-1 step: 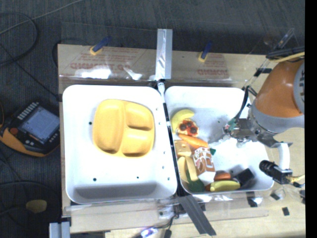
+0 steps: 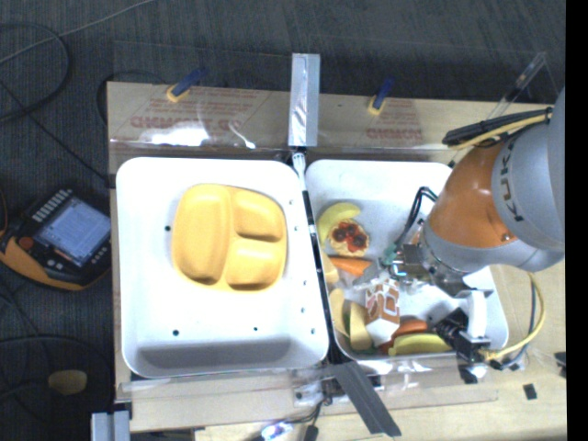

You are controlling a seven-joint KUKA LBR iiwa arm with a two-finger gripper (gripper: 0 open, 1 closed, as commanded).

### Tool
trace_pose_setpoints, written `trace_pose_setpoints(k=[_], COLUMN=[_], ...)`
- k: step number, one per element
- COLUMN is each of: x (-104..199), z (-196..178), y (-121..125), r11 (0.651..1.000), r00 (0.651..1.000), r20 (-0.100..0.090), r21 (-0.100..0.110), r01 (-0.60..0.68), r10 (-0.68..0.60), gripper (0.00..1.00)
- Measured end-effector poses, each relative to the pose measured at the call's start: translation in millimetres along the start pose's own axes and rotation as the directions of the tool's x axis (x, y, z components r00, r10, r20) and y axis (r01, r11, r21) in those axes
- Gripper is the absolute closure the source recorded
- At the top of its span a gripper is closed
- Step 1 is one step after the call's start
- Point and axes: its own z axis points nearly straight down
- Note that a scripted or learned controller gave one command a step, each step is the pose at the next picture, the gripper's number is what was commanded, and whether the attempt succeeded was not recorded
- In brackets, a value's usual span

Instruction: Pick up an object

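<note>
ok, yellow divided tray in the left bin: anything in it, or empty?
Empty. The yellow tray lies flat in the left bin, compartments facing up and bare; the toy food is heaped in the right bin.

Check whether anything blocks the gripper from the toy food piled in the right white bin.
Nothing visible does. The gripper sits low in the right white bin, right at the orange carrot-shaped piece and red-and-white carton; no other thing lies between.

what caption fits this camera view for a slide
KUKA arm reaching into the right bin of toy food, yellow divided tray in the left bin.
</note>
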Motion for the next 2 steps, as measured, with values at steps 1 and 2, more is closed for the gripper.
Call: trace_pose_setpoints(k=[1,2], x=[1,47], z=[-5,-100], y=[0,70], r11=[1.000,0.999], r00=[1.000,0.999], r20=[-0.003,0.006], r21=[0.007,0.001], r01=[0.001,-0.037], r10=[-0.001,0.037], gripper=[1.00,1.00])
